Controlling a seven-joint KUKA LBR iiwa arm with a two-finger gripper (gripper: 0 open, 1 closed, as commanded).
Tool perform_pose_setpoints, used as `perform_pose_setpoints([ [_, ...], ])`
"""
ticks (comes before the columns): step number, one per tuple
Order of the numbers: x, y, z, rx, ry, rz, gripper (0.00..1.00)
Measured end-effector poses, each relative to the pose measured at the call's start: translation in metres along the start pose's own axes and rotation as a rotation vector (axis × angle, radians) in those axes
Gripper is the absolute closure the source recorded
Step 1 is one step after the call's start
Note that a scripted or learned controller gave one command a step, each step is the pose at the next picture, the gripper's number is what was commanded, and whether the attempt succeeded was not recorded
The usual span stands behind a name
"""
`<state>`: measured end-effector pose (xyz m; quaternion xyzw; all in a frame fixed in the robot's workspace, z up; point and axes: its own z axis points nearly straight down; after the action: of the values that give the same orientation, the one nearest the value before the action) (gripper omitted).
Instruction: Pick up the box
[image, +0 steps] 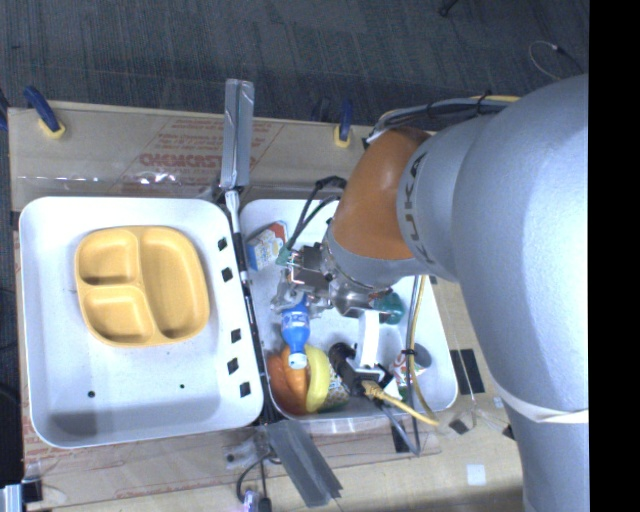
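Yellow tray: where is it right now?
The yellow tray lies in the left bin, toward its upper half, well away from the arm working over the right bin.

Even overhead light, soft shadows, slight blur, mild glare.

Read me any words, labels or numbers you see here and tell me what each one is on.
Red print on the cardboard sheet behind the bins: too blurred to read.
Label on the small box in the right bin: too small to read.
Blue-capped bottle: no readable text.
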<state>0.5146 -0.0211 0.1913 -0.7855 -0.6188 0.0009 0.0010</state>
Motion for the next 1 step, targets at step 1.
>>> perform_pose_setpoints([
  [1, -0.0876, -0.0065, 0.0408, 0.003, -0.001, 0.08, 1.0],
])
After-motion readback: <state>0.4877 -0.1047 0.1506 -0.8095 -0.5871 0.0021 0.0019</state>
